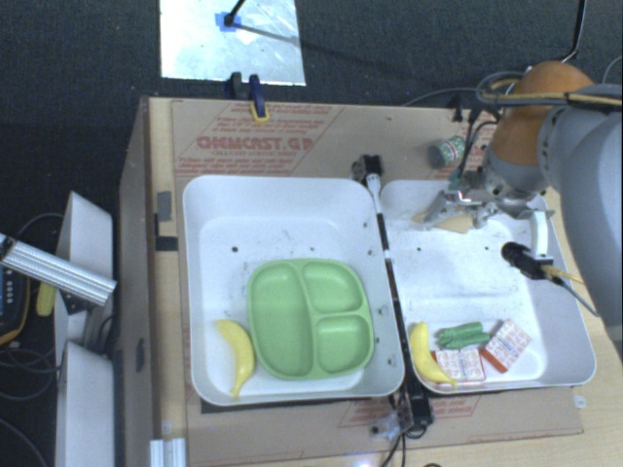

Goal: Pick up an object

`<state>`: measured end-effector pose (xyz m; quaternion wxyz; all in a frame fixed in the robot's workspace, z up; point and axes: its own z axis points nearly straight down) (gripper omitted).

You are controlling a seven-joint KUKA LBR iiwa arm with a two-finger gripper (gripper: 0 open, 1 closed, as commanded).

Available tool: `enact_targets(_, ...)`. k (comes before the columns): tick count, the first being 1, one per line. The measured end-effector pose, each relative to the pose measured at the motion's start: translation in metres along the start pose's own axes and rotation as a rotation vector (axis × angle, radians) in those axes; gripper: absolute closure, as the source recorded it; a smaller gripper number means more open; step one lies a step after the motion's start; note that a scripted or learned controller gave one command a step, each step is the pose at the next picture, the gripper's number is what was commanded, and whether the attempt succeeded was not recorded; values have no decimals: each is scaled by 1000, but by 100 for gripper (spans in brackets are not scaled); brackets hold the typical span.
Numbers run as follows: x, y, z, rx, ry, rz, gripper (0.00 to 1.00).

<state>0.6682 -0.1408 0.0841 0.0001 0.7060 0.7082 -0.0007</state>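
Bananas: two yellow, one (237, 355) lower left, one (421, 348) lower centre.
Gripper (458, 207): partly hidden, upper right; claw state cannot be told.

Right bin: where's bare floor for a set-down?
Right bin: bare middle, between the tool at the far edge and the near row: banana, green object, packets. Left bin: bare far half; green plate and second banana crowd its near half.

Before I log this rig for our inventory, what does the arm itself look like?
The arm is bulky, rounded and grey, with an orange band above the wrist. Thin dark cables loop around that band. The gripper below is a small grey metal piece.
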Motion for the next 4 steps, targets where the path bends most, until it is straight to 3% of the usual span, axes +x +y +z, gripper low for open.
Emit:
enact_targets(1,-2,-2,-11,13,-1,-4,100)
enact_targets(2,62,-32,-121,-8,1,-3,100)
enact_targets(3,62,-33,-119,-4,1,-2,0)
enact_targets(4,45,-27,-9,-9,0,2,0)
